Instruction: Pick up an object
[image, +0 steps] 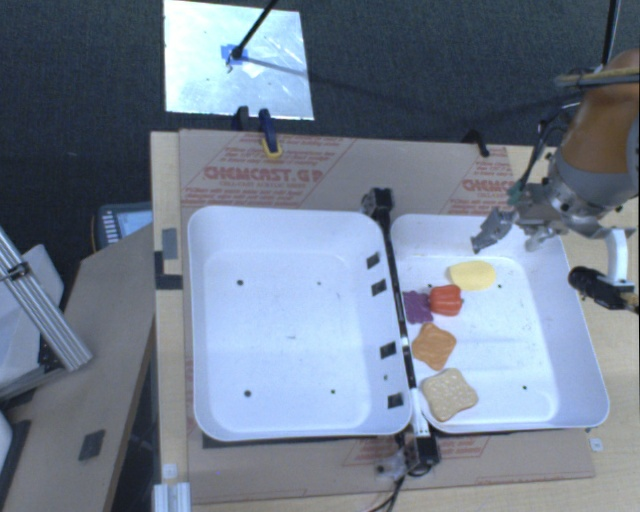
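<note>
Yellow toy food (472, 275) at my end effector's (500, 228) five o'clock looks light, hard and slippery, so I'd pinch its short sides; the open fingers hold nothing.

The arm (600, 130) reaches in from the right, its gripper (515, 228) hanging low and tilted leftward.

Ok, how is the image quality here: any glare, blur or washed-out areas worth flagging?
Camera view: soft overall; the shiny sheet at the top throws bright glare; both white bins are near overexposed, yet the yellow piece and cracker read clearly; the claw looks slightly blurred, its fingers hard to resolve.
</note>
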